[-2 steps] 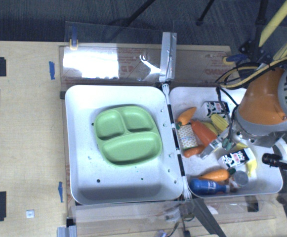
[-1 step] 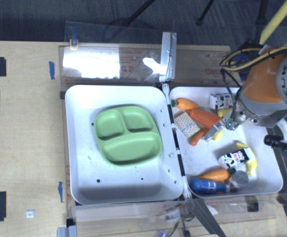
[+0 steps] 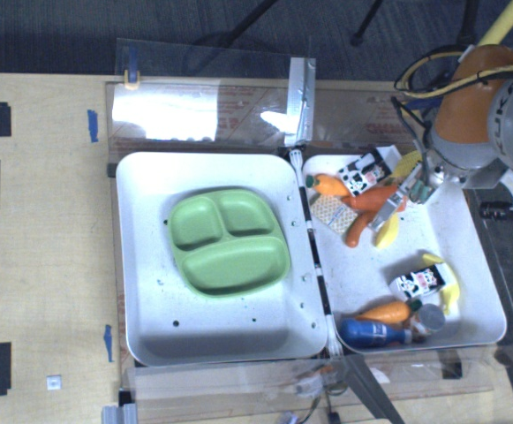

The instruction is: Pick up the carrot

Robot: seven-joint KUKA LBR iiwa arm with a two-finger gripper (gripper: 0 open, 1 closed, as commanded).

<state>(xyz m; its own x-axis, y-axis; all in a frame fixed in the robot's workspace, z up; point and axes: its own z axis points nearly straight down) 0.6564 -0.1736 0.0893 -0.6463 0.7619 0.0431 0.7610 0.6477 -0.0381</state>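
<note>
End effector (image 3: 403, 198) is dipping into the far side of the right bin (image 3: 477, 263), hovering over a carrot (image 3: 373, 198) in the far cluster beside a milk carton (image 3: 362, 174); cannot tell its opening or any grasp. Another carrot (image 3: 385, 312) is lying near, above a blue bottle (image 3: 373, 332). Green divided plate (image 3: 228, 239) is sitting in the left bin (image 3: 141, 237).

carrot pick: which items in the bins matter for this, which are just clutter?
Relevant:
- carrots: one at the right bin's top, one near its bottom
- pincer, over the upper cluster

Clutter:
- green divided plate, left bin
- blue bottle
- two cow-print cartons
- bananas
- sausage
</note>
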